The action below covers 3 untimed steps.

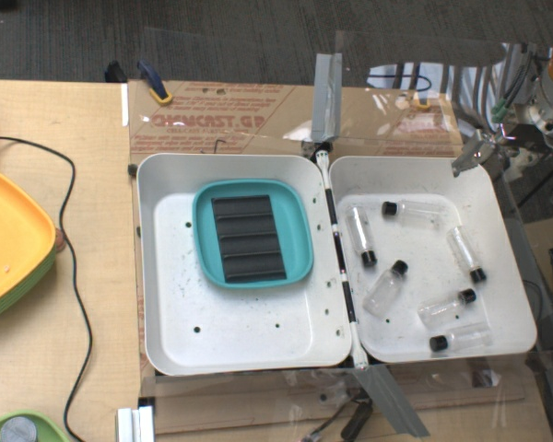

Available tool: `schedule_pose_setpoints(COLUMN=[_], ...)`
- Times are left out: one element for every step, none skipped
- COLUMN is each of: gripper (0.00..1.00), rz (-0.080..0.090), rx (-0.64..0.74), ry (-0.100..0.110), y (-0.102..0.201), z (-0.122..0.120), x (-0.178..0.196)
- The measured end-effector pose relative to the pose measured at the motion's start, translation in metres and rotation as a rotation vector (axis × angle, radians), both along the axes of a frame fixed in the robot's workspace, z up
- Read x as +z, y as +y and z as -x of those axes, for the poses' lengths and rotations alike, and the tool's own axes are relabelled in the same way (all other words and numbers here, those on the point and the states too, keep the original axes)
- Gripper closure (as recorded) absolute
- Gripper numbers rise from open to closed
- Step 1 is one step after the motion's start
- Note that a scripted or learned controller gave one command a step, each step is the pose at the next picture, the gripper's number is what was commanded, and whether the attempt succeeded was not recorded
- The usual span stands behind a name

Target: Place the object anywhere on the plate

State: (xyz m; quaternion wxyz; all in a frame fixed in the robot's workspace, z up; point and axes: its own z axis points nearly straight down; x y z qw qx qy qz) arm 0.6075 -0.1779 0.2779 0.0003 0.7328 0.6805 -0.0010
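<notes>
A teal plate [300, 238] with a black ridged insert [248, 238] lies in the left white bin [166, 274], towards its back. Several clear vials with black caps lie scattered in the right white bin [507, 274]: one [415, 212] at the back, one [361, 238] near the left wall, one [465, 254] on the right, one [385, 288] in the middle and two [447, 307] [461, 339] at the front. My gripper [475, 155] hangs over the back right corner of the right bin, above and apart from the vials. Nothing shows in it.
Yellow and green dishes [9, 247] are stacked on the wooden bench at the left, with a black cable [74, 274] beside them. Cardboard [221, 118] lies behind the bins. A metal divider post [327, 99] stands between the bins at the back.
</notes>
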Motion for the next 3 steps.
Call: schedule_pose_setpoints(gripper=[0.0, 0.0, 0.0], rz=[0.0, 0.001, 0.0], rx=[-0.078, -0.226, -0.36], ry=[0.001, 0.001, 0.002], y=[-0.043, -0.033, -0.036], z=[0.001, -0.012, -0.052], x=[0.102, 0.163, 0.162])
